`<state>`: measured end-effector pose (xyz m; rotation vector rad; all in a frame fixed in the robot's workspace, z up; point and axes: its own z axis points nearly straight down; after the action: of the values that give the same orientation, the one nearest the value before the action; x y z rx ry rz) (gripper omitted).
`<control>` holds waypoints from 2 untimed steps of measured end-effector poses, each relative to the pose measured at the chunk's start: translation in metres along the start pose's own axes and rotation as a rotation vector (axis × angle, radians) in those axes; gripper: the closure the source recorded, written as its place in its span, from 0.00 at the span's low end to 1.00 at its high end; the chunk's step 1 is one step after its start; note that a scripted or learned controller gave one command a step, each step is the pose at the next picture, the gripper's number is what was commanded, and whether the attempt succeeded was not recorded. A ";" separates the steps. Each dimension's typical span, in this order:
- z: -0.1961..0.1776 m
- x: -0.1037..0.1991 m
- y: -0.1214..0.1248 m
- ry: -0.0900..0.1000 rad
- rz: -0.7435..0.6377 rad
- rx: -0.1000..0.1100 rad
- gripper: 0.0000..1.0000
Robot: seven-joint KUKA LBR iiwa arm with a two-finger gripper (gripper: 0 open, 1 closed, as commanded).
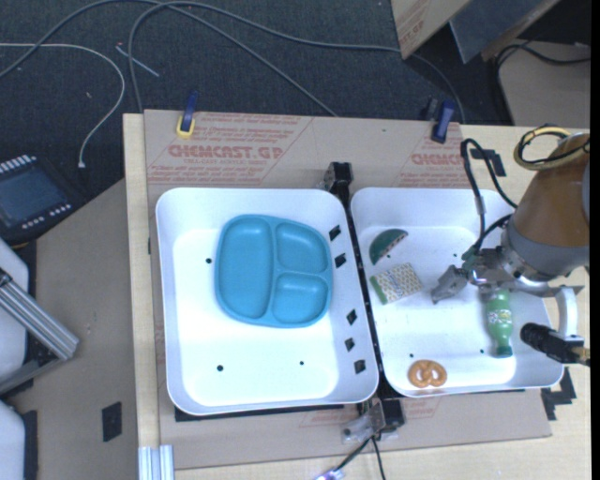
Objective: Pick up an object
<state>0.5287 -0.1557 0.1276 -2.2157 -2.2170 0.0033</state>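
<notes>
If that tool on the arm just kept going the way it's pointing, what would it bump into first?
Probably the patterned packet. The tool points left across the right bin, and the packet lies closest along that line. Its height above the bin floor is unclear, so it might pass over.

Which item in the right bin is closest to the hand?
The green bottle, directly beside the hand. The patterned sponge, green wedge and pretzel lie farther off.

Bench on dark carpet, cables loose on the floor.
Brown board (281,141) with red print tops the bench, held by blue clamps (188,114) at the back edge. Dark carpet (281,47) beyond it, thin white cables (103,66) trailing across. Cardboard box (422,23) top right. Aluminium rail (33,314) at left.
</notes>
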 end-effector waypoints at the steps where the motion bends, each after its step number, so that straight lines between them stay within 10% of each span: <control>1: 0.045 0.001 0.000 -0.001 0.001 -0.002 0.00; 2: 0.032 0.000 0.001 -0.002 0.001 -0.007 1.00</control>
<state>0.5295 -0.1553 0.0959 -2.2219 -2.2202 -0.0025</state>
